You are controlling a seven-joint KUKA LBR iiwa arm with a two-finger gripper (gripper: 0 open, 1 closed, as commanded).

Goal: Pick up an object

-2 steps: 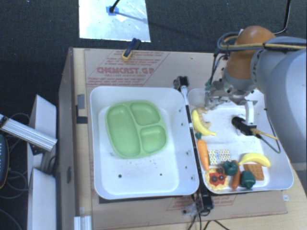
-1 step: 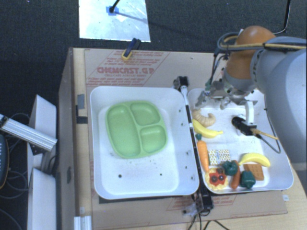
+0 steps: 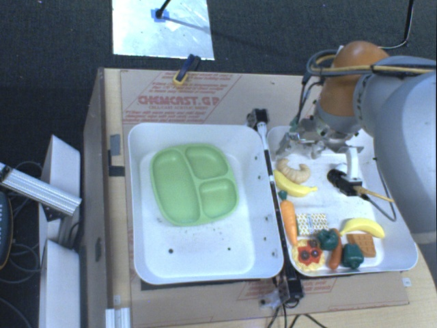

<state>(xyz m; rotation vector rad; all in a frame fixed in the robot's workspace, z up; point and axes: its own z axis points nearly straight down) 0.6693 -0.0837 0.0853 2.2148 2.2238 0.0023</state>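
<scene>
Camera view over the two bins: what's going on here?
The grey arm reaches in from the right, with its gripper low over the far end of the right bin, just above a croissant. Toy food fills that bin: bananas, a carrot. The left bin holds a green divided tray. Nothing looks lifted yet.

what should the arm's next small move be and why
Probably a short descent toward the croissant. The gripper hovers at the far end of the right bin, just above that pastry, and nothing shows between its fingers. The croissant lies close by, with a banana touching its near side, so coming straight down seems the safest bet.
</scene>
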